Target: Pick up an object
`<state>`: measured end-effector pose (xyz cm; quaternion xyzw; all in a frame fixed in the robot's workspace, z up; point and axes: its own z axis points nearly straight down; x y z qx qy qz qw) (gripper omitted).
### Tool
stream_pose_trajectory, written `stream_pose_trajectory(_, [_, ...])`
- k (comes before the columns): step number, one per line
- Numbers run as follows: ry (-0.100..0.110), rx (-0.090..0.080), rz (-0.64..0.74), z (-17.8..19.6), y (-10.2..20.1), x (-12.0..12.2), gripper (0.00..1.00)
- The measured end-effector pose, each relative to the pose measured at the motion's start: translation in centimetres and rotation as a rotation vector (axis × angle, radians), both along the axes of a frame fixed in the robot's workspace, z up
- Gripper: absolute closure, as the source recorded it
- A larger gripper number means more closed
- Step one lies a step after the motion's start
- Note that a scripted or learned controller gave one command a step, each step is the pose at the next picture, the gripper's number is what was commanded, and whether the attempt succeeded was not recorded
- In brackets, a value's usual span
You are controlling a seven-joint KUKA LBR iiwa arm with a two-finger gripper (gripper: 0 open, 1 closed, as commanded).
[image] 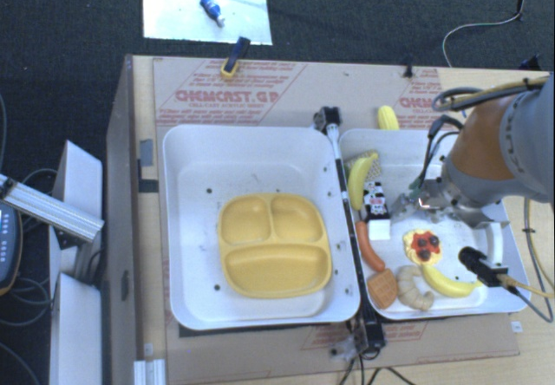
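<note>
Tool (pixel 422 199) fingertips blurred, indistinct.

1. The arm (pixel 503 149) is cut off by the right edge of the picture.
2. The arm covers the back right part of the right bin (pixel 395 309).
3. The gripper (pixel 422 199) is too small and blurry to make out.
4. The black and white thing (pixel 375 199) beside the banana (pixel 359 177) is too small to name.

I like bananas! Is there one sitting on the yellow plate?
No, the yellow plate holds no food; a banana lies in the right bin.
</note>
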<state>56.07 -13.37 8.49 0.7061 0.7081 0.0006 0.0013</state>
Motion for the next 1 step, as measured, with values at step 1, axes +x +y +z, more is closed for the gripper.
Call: stream_pose_trajectory(1, [0.002, 0.001, -0.001, -0.07, -0.13, -4.77, 0.00])
